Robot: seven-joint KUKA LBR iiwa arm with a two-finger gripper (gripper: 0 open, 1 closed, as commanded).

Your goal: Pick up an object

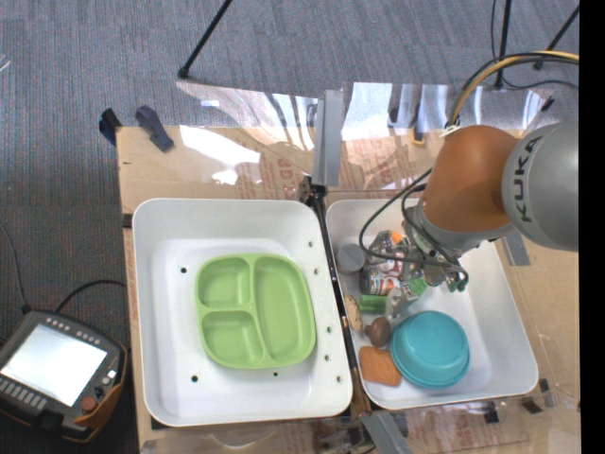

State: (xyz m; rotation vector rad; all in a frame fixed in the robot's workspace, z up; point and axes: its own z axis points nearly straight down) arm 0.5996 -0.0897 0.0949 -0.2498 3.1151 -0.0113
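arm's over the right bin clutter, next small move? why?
Probably a short straight descent onto the can under the gripper. The gripper sits low over the crowded left part of the right bin, with the teal bowl close in front and small items packed beside the can. Nothing is visibly held, so sideways travel would likely just nudge the neighbours.

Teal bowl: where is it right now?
The teal bowl sits in the right bin, near its front edge, just below the gripper, with a brown object at its left.

A divided plate lies in the left bin.
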